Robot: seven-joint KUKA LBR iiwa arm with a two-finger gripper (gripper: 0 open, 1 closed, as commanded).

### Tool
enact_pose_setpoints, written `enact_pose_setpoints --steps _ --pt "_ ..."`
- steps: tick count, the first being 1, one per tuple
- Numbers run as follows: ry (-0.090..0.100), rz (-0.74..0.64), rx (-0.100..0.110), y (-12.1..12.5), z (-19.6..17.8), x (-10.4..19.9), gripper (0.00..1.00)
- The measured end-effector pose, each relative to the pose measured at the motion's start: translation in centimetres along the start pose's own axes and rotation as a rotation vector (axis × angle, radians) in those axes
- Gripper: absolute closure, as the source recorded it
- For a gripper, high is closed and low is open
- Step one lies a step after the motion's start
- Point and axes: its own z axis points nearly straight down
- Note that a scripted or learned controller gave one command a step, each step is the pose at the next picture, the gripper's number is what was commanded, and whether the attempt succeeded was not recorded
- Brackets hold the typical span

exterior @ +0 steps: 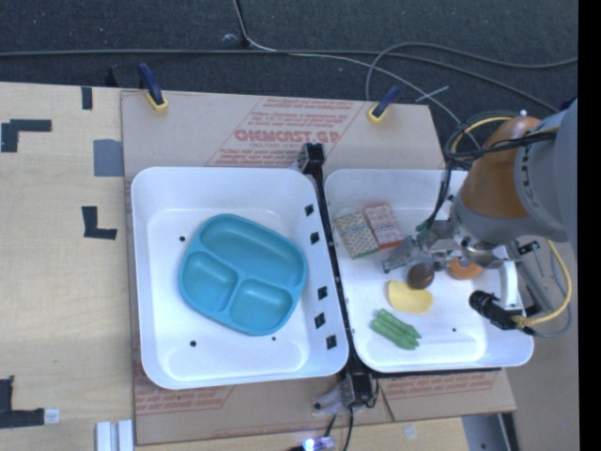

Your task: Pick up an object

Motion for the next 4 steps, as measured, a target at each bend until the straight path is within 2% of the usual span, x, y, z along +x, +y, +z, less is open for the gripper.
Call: enact_pose_setpoints --steps 1,3,4 --pt "-0.002 0.0 -0.004 0.1 -1.2 -0.1 1.0" --pt "0.001 0.001 -0.003 -1.2 -10.8 -0.7 1.0" --pt "0.0 0.0 -0.005 -1.0 -16.1 -0.7 1.0"
